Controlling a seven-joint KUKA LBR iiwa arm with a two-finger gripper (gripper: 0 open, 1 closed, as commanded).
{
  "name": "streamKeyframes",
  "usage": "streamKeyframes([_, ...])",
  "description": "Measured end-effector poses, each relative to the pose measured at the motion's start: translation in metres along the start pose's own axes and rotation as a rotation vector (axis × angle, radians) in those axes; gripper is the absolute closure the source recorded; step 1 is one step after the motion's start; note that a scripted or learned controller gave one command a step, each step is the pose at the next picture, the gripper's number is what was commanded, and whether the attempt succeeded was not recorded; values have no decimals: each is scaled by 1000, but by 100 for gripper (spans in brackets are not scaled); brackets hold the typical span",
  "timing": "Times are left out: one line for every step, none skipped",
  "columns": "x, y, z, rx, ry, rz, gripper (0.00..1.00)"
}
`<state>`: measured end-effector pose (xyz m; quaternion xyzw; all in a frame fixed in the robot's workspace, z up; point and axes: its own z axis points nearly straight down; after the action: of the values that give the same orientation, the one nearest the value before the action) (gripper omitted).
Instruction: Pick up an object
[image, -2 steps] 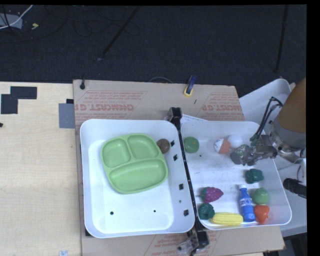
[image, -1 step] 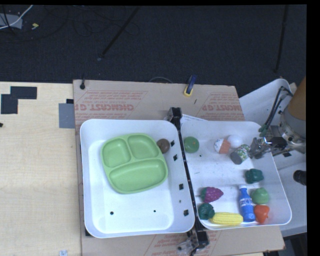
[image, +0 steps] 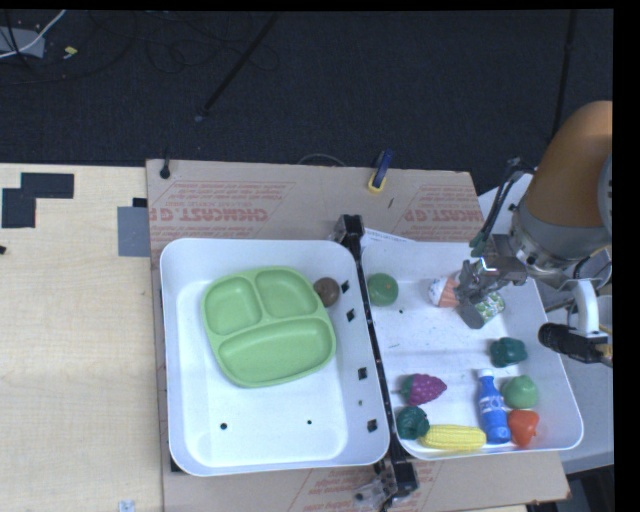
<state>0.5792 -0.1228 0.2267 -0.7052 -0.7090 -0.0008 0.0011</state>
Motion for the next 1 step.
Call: streamKeyframes([50, 32, -4, -1, 0, 1, 100])
